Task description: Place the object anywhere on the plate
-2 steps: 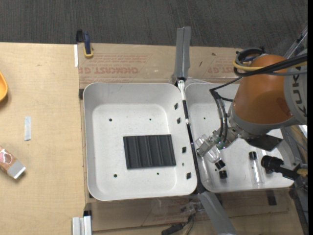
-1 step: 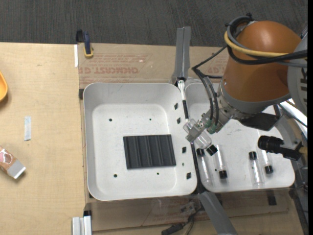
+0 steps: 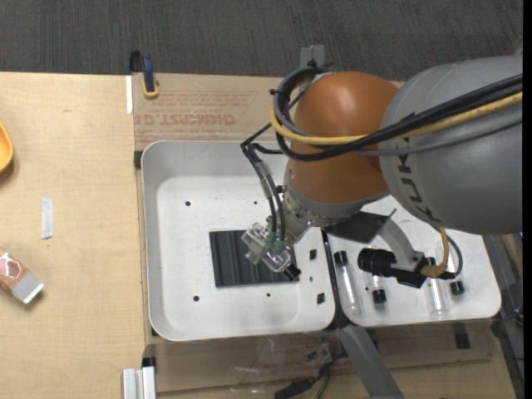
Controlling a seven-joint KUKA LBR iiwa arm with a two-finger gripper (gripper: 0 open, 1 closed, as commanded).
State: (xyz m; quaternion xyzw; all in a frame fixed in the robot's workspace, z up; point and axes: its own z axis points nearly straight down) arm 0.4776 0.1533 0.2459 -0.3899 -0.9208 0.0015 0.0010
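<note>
At the far left edge of the wooden worktop (image 3: 75, 156) an orange thing (image 3: 4, 148) is cut off by the frame. Below it a short pale strip (image 3: 46, 219) lies by itself, and lower still, near the edge, lies a brown and white packet (image 3: 18, 278).

Further right, a blue clamp (image 3: 147, 73) stands at the back corner of a cardboard sheet (image 3: 199, 110) with red lettering (it reads upside down from here). The front of this sheet runs under the bins.

The left bin (image 3: 166, 248) holds the black plate (image 3: 233, 260), a flat dark rectangle on the bin floor, a little towards the front and right of the middle. The gripper (image 3: 270, 252) is low over the right end of the plate, its clear tip overlapping the plate's right edge. I cannot tell whether it is released or clenched, nor whether anything sits in it, so the task's object cannot be singled out with certainty. Two small black pieces (image 3: 312, 254) lie on the bin floor just right of the gripper, close to the wall between the bins.

The right bin (image 3: 482, 302) touches the left one along that wall. In it lie several clear tubes (image 3: 436, 299) with dark caps, spread along the floor.

Above both bins the grey arm (image 3: 449, 148) reaches in from the right, its orange band (image 3: 341, 131) bulging over the back of the left bin and hiding part of it.
</note>
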